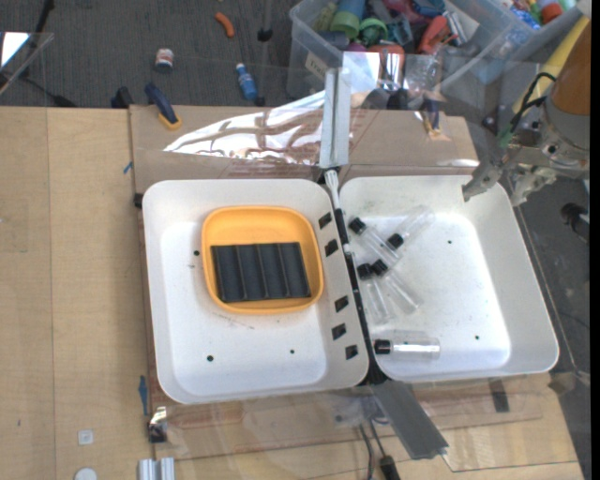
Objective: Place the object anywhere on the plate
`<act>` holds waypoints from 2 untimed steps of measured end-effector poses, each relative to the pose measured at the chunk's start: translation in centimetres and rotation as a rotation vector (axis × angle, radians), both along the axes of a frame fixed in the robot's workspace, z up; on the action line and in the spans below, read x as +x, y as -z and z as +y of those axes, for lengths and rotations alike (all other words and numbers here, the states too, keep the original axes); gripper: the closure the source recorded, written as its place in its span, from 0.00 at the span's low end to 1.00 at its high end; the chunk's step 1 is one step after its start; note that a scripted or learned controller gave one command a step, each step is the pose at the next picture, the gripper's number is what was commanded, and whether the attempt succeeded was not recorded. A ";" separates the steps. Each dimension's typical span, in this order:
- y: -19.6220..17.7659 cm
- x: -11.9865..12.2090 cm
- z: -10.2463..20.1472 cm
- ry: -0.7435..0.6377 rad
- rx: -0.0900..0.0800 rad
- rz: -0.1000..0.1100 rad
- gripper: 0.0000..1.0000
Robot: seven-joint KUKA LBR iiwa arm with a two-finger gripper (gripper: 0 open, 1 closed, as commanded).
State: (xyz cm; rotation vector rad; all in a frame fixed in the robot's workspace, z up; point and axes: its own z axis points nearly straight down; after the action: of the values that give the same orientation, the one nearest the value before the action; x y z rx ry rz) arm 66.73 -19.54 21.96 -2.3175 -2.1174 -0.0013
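Observation:
An orange plate (217,234) lies in the left bin (178,356). A black ridged block (261,272) rests flat on it. The right bin (487,281) holds several clear tubes with black caps: a cluster (384,258) near its left wall and a single tube (409,348) by the front left corner. My gripper (497,186) hangs over the right bin's back right rim, well away from the tubes and the plate. Its fingers are spread open with nothing between them.
A row of black clips (339,291) runs along the divider between the bins. Crinkled clear film (272,136) and an upright metal post (336,117) stand behind the bins. A clear tub of colourful toys (394,23) sits at the back.

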 end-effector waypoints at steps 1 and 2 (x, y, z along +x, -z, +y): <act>-1.6 0.1 -1.7 0.040 -0.004 -0.007 0.00; -1.7 0.0 -1.7 0.055 -0.003 -0.006 0.00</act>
State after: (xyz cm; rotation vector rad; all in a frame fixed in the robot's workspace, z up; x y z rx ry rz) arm 66.76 -21.24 23.63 -2.3796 -2.0580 -0.0053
